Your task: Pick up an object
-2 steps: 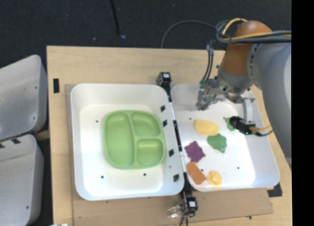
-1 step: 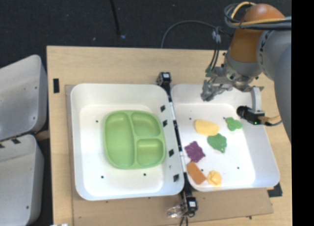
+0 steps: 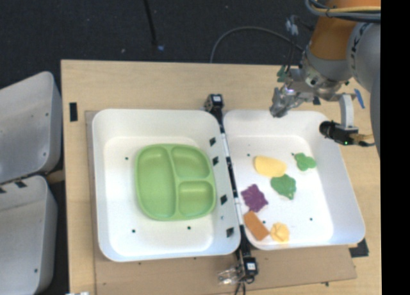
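In the right bin (image 3: 333, 213) lie six small objects, none of them lifted. A yellow piece (image 3: 269, 165) sits near the bin's middle. Just right of it and slightly farther back is a small green piece (image 3: 305, 161); just in front of the yellow piece and to its right is a larger green piece (image 3: 284, 186). In front of the yellow piece and a little left lies a purple piece (image 3: 254, 197). Nearer still, by the bin's front wall, an orange piece (image 3: 255, 225) lies just left of a pale yellow-orange piece (image 3: 280, 231), the two close together.

The end effector (image 3: 280, 109) hangs over the bin's back rim, behind the yellow piece and well apart from it; nothing is between its fingers, and whether they are apart or together cannot be told.

The left bin (image 3: 106, 159), left of the yellow piece across the divider, holds a green compartment tray (image 3: 174, 181). Both bins rest on the bench (image 3: 134, 79).
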{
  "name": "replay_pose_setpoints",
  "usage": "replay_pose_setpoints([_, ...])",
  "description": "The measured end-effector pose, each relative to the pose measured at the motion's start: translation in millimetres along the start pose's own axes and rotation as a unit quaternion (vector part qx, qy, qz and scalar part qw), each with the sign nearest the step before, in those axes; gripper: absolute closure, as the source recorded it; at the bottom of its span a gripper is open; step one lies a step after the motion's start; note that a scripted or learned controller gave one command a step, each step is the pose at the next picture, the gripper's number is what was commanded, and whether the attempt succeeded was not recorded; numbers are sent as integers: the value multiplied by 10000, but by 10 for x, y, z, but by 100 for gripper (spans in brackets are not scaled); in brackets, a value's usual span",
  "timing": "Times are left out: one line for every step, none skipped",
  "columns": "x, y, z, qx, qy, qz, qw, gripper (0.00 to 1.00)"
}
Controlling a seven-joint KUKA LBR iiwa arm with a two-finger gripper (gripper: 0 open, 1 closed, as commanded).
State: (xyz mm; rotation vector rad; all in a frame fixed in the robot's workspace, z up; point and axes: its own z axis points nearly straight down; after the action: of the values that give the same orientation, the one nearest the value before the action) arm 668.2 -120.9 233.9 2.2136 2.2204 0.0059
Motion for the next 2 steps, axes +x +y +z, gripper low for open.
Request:
replay_pose_setpoints([-13, 9, -208, 18, 6, -9, 10000, 100])
replay_pose_setpoints([490, -104, -292, 33, 14, -16, 10000, 100])
